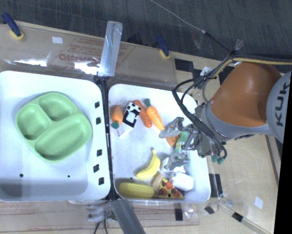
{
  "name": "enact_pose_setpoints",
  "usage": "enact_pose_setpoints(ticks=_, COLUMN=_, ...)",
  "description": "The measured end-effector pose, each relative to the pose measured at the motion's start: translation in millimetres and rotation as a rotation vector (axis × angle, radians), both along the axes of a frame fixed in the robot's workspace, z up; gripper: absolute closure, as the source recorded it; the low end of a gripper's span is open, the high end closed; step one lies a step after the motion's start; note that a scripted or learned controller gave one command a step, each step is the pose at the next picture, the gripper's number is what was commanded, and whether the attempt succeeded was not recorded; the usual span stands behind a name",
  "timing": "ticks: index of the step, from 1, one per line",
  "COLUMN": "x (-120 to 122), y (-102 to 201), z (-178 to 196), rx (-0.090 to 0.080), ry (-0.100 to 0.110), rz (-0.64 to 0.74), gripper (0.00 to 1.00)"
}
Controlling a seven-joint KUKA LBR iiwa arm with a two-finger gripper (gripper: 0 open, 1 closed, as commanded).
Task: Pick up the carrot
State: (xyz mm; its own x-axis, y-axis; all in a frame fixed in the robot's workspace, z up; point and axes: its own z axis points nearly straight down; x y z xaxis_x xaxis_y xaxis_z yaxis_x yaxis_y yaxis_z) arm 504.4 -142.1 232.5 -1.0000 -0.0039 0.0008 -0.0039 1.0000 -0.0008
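Tapered orange carrot (154,117) lies near metal claw (177,143).

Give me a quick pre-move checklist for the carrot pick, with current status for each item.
1. Carrot in view, top of the right bin: ok.
2. Carrot lying apart from the gripper: ok, not yet grasped.
3. Carrot free of neighbours: not ok, a second orange piece and a black-and-white carton crowd it.
4. Jaws open wide enough: cannot tell.
5. Small orange thing at the gripper: cannot tell what it is.
6. Green plate in the left bin, out of the path: ok.
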Motion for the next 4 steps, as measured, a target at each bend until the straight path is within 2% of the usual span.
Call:
enact_pose_setpoints(ticks=1, x=57, y=-7, z=-87, rx=0.001, ry=0.003, rz=-0.338, gripper=0.0)
enact_pose_setpoints(ticks=2, x=87, y=-8, z=-143, rx=0.001, ry=0.002, rz=-0.412, gripper=0.0)
enact_pose_setpoints(ticks=3, x=90, y=-7, z=-130, rx=0.0, ry=-0.004, rz=-0.402, gripper=1.0)
enact_pose_setpoints(ticks=4, x=104, y=59, z=-35, rx=0.003, ry=-0.011, rz=-0.434, gripper=1.0)
